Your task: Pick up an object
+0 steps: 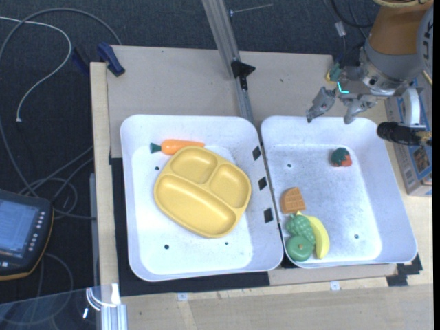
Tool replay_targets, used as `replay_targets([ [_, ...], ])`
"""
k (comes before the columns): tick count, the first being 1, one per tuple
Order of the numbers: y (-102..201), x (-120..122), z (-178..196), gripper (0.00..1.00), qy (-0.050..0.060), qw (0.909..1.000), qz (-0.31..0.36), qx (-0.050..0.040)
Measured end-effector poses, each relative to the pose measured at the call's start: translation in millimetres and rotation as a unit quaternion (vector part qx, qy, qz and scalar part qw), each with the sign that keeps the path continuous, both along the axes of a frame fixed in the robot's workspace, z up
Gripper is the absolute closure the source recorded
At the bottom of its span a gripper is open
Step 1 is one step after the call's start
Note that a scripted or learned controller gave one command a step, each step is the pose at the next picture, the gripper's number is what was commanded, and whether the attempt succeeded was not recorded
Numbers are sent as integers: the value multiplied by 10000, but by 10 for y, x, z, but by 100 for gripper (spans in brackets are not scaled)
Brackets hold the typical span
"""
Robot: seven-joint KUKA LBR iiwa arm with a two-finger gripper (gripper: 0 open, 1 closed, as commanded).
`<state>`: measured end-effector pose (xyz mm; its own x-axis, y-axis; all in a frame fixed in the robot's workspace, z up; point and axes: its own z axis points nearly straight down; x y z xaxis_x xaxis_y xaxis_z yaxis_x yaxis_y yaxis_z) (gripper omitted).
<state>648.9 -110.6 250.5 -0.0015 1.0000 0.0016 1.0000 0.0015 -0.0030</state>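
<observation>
My gripper (335, 111) hangs open above the far rim of the right bin (385, 205), its two fingers spread with nothing between them. In that bin a small red and green toy fruit (340, 157) lies near the back, below and slightly right of the gripper. A brown waffle-like piece (293, 200) rests near the bin's left wall. A green bunch of grapes (298, 225), a yellow banana (318, 236) and a green apple (298, 247) crowd together in the front left corner.
The left bin (137, 239) holds a yellow divided plate (202, 190) and an orange carrot (178, 145) behind it. A slanted metal pole (227, 40) rises between the bins at the back. Cables lie on the floor at left.
</observation>
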Motion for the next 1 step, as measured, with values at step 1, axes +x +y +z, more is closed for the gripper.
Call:
replay_targets([
  [1, 61, 11, -620, 0, 29, 10000, 3, 1],
])
